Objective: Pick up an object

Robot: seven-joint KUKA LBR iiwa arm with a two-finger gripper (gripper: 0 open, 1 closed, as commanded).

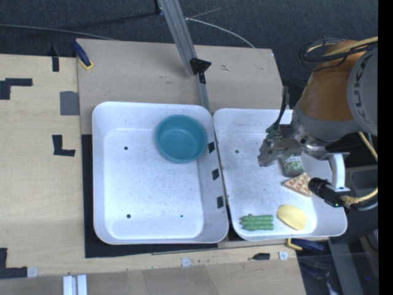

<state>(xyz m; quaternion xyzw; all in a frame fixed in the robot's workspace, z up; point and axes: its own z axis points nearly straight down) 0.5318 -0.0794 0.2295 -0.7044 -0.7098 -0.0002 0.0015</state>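
Small greenish object sits half hidden beside the hand, whose grip I cannot tell.

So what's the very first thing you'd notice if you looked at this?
Probably the blue bowl, sitting alone near the top of the left bin. Next, the big grey and orange robot arm reaching in from the right, its pincer low over the right bin. Near that bin's bottom edge lie a green pea pod, a yellow lump and an orange wedge.
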